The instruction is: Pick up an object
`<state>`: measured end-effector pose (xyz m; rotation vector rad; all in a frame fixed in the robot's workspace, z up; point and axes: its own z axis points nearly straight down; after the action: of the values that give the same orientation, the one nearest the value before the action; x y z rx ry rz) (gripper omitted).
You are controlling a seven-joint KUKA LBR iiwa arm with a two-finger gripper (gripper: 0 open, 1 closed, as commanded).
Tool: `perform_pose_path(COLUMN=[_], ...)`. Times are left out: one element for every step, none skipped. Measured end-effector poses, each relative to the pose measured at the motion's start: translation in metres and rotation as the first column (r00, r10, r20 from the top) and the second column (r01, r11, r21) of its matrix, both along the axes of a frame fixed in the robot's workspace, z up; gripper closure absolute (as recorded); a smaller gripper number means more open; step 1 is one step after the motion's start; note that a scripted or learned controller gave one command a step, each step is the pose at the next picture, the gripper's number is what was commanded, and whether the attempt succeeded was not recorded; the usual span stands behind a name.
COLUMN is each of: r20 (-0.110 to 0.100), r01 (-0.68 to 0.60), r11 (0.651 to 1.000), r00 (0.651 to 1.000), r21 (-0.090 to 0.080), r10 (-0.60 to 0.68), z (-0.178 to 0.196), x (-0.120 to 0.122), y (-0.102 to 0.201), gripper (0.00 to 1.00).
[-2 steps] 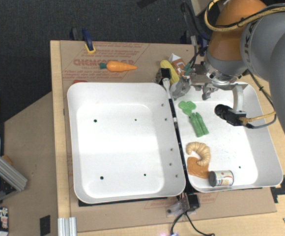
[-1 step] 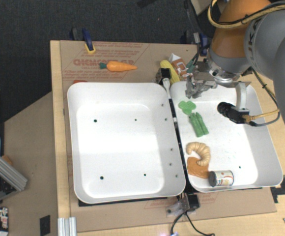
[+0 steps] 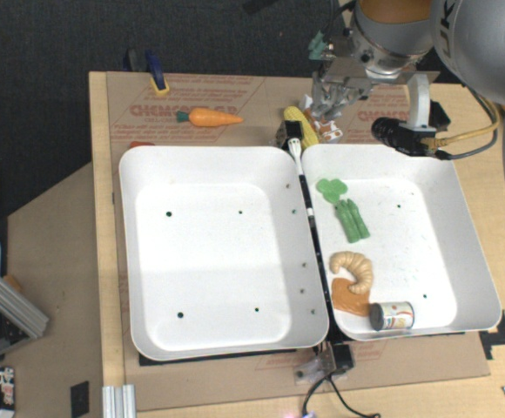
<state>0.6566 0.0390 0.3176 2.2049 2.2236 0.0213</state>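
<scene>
With nothing lifted yet, the gripper [image 3: 329, 110] hovered upper centre above the right bin [image 3: 461, 233]; its state I cannot tell.

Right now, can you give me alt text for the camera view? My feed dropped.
The arm's hand hangs over the bench behind the right bin, which holds a green toy, a croissant and a can. A carrot and a banana lie on the cardboard behind the bins.
</scene>
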Motion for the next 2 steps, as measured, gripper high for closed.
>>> perform_pose_path(r20=[-0.012, -0.011], r01=[-0.001, 0.002], r11=[1.000, 1.000], r00=[1.000, 1.000], r21=[0.001, 0.001], r10=[0.001, -0.002], z=[0.017, 0.063], x=[-0.030, -0.056], y=[0.085, 0.139], gripper=[1.00, 1.00])
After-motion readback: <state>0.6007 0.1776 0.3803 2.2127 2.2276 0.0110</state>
